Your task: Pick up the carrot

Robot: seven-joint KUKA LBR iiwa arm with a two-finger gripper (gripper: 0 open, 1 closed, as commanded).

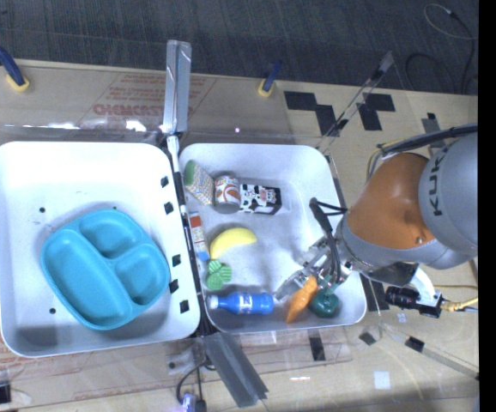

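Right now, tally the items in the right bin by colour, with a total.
Orange: 1, carrot
Yellow: 1, banana-shaped piece
Blue: 1, bottle
Green: 2, ridged piece, round piece
Mixed print: 3, can, cow-print carton, packet
Total: 8

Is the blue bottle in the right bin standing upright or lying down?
Lying down: the blue bottle rests on its side along the right bin's near wall, beside the carrot.
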